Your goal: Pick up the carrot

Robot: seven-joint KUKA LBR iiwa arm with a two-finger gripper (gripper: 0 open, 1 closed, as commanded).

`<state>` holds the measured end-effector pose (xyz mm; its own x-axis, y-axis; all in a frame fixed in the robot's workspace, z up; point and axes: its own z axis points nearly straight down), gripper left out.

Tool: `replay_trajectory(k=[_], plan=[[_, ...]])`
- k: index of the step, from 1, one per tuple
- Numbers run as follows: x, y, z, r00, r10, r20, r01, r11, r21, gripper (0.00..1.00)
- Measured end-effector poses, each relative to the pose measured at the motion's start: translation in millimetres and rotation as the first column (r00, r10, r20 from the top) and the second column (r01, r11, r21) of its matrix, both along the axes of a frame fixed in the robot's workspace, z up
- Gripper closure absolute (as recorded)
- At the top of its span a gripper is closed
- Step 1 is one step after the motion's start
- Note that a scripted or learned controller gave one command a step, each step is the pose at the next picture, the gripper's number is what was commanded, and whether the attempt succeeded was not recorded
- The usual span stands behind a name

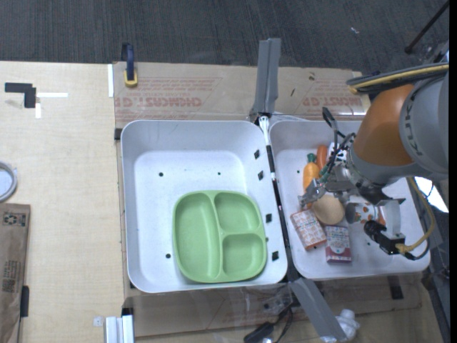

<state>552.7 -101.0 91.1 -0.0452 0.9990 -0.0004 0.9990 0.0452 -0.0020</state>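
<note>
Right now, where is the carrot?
The carrot lies in the right bin, near its left wall, beside the hand and above a tan ball.

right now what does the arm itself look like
The arm is a thick, rounded grey body with a broad orange band above the wrist. Below it sits a cluster of dark metal gripper hardware, with a black cable looping off nearby.

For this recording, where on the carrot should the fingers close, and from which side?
A judgement: grip the carrot across its orange body, coming from above. It lies lengthwise in the right bin, so the narrow width suits the fingers. The gripper hangs beside it; the potato-like item crowds its near end.
</note>
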Motion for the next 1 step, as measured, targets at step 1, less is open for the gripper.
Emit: replay_trajectory(k=[1], plan=[[41.2,-3.8,0.3,1.0,-0.008,0.001,0.008,1.0,0.0,0.0]])
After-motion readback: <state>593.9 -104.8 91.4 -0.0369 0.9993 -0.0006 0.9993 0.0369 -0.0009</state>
